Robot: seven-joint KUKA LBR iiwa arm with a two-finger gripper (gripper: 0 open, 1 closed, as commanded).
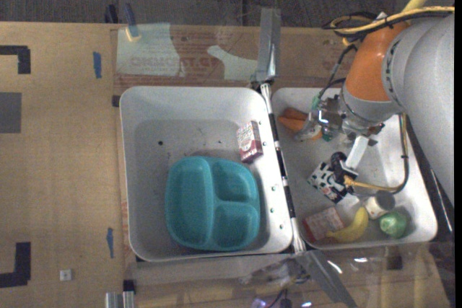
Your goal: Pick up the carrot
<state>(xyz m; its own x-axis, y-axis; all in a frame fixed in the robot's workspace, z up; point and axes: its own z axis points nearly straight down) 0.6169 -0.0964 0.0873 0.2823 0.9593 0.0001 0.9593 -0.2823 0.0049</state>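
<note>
The claw (317, 122) hangs just at three o'clock of the carrot (292, 118), seemingly positioned for a grasp, its grip state impossible to tell.

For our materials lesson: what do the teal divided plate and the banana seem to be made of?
Teal divided plate: probably moulded plastic, with even colour, soft sheen and rounded compartment ridges. Banana: likely a plastic toy, uniformly bright yellow and smooth, though a real fruit cannot be excluded.
</note>
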